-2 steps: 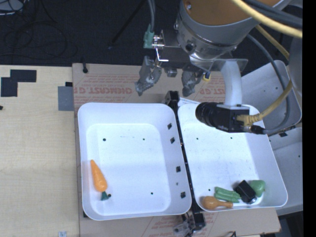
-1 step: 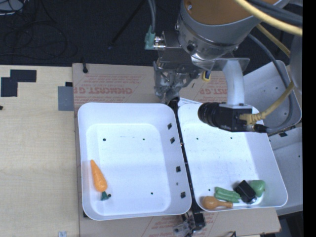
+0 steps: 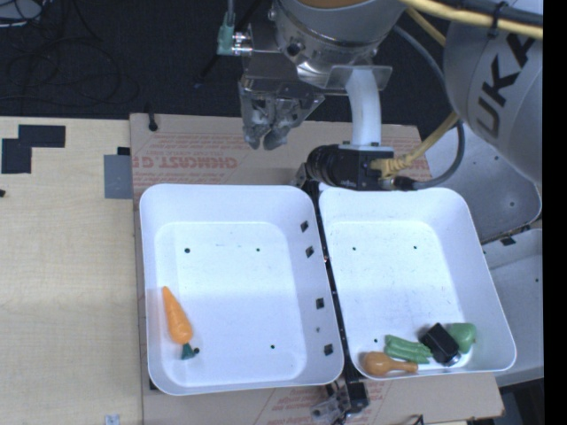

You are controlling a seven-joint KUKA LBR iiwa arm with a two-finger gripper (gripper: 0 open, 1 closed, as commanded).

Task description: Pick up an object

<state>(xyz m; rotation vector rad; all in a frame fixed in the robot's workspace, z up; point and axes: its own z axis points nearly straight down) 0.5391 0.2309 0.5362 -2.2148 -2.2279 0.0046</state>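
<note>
Gripper (image 3: pixel 268 136) at upper centre of the frame, above the bins' far edge. Fingers pressed together, holding and touching nothing.

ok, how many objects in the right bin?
4, clustered in its near right corner: yellow pear-shaped piece, green pod, black block, green item. The block may hide more.

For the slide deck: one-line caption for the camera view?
Grey KUKA arm's two-finger gripper hovers behind two shallow white bins; orange toy carrot sits in the left bin.
</note>
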